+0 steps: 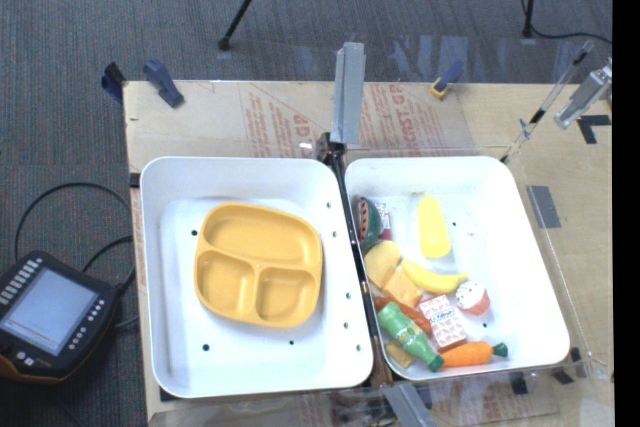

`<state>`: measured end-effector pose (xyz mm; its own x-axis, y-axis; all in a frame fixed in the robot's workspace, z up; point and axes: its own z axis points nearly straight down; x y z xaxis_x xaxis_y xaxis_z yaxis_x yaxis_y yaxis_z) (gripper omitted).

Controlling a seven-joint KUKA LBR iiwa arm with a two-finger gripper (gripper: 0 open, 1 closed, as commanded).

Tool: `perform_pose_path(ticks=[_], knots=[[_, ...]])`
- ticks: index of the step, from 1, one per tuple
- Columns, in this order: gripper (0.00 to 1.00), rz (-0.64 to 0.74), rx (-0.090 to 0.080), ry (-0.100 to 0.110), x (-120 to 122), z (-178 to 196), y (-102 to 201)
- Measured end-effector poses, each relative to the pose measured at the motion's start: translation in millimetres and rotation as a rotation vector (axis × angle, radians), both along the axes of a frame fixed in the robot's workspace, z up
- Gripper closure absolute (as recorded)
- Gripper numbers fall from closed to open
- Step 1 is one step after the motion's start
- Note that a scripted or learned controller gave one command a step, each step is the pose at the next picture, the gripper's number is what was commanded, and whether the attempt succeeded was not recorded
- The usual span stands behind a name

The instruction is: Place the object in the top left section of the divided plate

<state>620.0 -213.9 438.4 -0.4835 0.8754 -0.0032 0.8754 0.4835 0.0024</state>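
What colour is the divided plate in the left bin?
The divided plate is yellow-orange all over, without any pattern, seen clearly in the camera view.

At the upper right edge, 1 pale grey piece (592, 95) is poking in, tilting, with a thin dark rod (540, 120) slanting down-left from it. Whether it belongs to the arm is unclear.

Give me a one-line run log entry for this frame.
stage: pre-pick | divided plate: left bin, sections bare | toy food: right bin, incl. banana, carrot, green bottle | placed: nothing yet
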Motion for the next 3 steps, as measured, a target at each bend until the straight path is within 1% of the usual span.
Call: perform_pose_path(ticks=[3], knots=[[0.00, 0.002, 0.001, 0.002, 0.4, -1.3, 0.8]])
